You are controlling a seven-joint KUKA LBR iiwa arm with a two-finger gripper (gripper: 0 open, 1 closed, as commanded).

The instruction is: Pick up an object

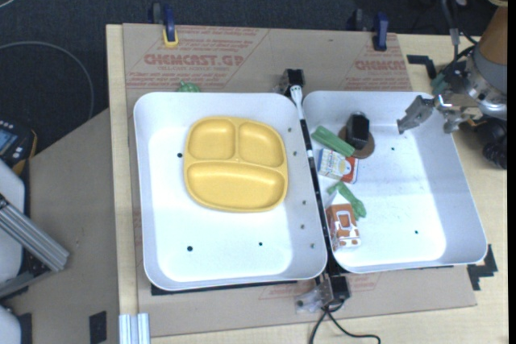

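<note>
My gripper [425,122] hangs over the upper right part of the right bin [419,197], open, with nothing between its fingers. The small objects lie along that bin's left side, well left of the gripper. They are a dark brown object [357,131], a green piece [333,140], a white and orange packet [335,164], a second green piece [350,200] and an orange and white carton [344,226]. A yellow divided plate [236,163] lies in the left bin [226,254].
The arm's wrist [488,68] reaches in from the right edge above the bin's far corner. Blue clamps [168,22] [380,32] hold the brown board at the back. A black divider strip [310,165] runs between the bins.
</note>
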